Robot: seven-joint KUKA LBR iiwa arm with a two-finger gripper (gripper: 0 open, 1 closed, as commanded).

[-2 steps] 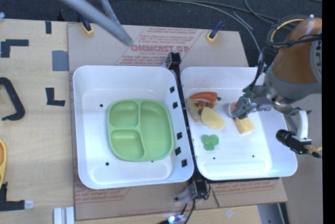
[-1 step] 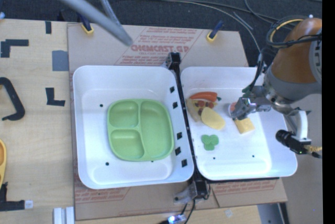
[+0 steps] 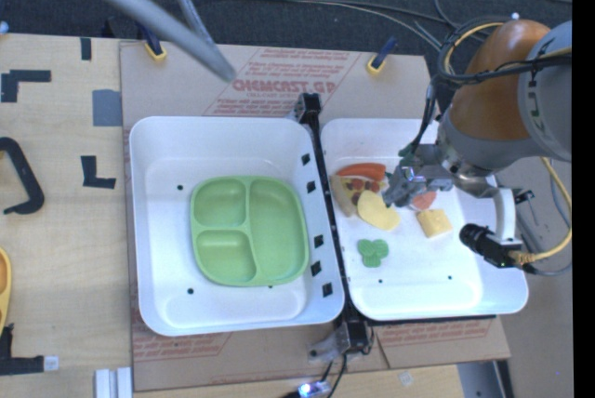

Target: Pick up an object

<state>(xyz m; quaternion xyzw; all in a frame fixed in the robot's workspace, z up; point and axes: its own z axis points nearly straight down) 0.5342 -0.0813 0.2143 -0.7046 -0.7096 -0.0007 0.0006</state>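
Reaching in from the right, the grey arm with the orange band (image 3: 497,80) is seen lowered over the right shallow white plastic bin (image 3: 483,294), and its dark two-finger hand (image 3: 402,189) is placed low among the small toy food pieces gathered in the upper middle of that bin. Whether the hand is spread or closed cannot be told, since its tips are blurred against the pieces beneath, and nothing can be confirmed as gripped. A pale yellow rounded piece (image 3: 378,211) is found just below and left of the hand, seemingly touching it. A red curved piece (image 3: 361,171) is seen just left of the hand, close to the black divider (image 3: 321,192) between the bins. A small yellow block (image 3: 433,222) lies just right of the rounded piece, and a small green leafy piece (image 3: 373,251) lies apart, nearer the front of the bin. A light green plastic tray with three compartments (image 3: 249,231) is set flat in the middle of the left shallow white plastic bin (image 3: 153,294). Both bins are carried by a brown cardboard sheet (image 3: 279,75) laid on the pale wooden desk (image 3: 56,154).
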